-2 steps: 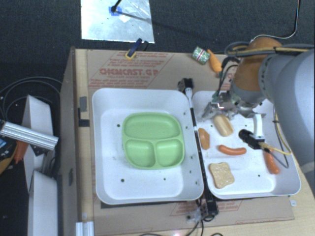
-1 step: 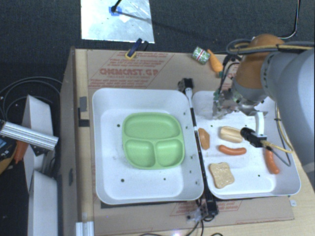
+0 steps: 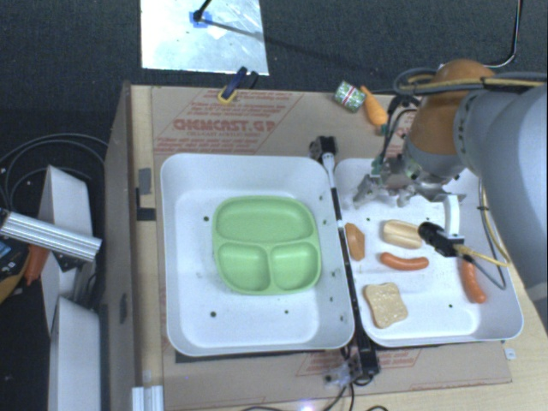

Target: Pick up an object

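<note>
The right bin (image 3: 492, 319) holds several toy foods. A pale bun (image 3: 401, 233) lies mid-bin, with a red sausage (image 3: 403, 262) just in front of it. An orange-brown piece (image 3: 354, 241) rests by the bin's left wall, a slice of bread (image 3: 385, 305) lies near the front, and a second orange sausage (image 3: 473, 284) is at the right. My gripper (image 3: 390, 190) hangs over the back of this bin, behind the bun and apart from it. I see nothing held in it.
In the left bin (image 3: 193, 315) sits a green divided plate (image 3: 267, 243). Behind the bins, on the cardboard, lie a small green can (image 3: 349, 94), an orange carrot (image 3: 374, 110) and a yellow-and-blue clip (image 3: 235, 84). The arm's bulk covers the right bin's back right corner.
</note>
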